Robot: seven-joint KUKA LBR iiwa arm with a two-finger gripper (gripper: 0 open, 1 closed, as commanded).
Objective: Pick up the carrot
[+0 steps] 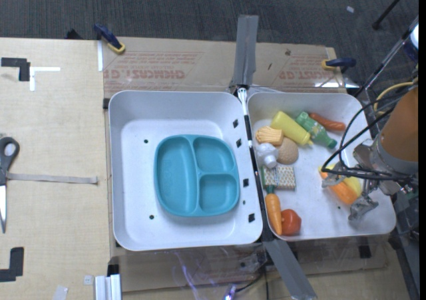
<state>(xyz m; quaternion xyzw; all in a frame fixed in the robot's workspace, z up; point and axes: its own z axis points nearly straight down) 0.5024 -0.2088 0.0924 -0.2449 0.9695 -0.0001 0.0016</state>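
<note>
The carrot (273, 211) is a short orange cone lying along the left wall of the right bin (313, 179), near its front corner, touching a red piece (291, 222). My gripper (360, 211) hangs low over the front right part of the same bin, well to the right of the carrot. An orange and yellow toy (347, 191) lies just beside the gripper, partly hidden by cables. Nothing shows in the gripper's grasp.
The right bin also holds a yellow bottle (290, 126), a green bottle (316, 130), a red-orange chili (327, 121), a ridged yellow piece (269, 135), a tan ball (287, 152) and a waffle block (285, 176). The left bin (126, 179) holds a teal divided plate (197, 175).
</note>
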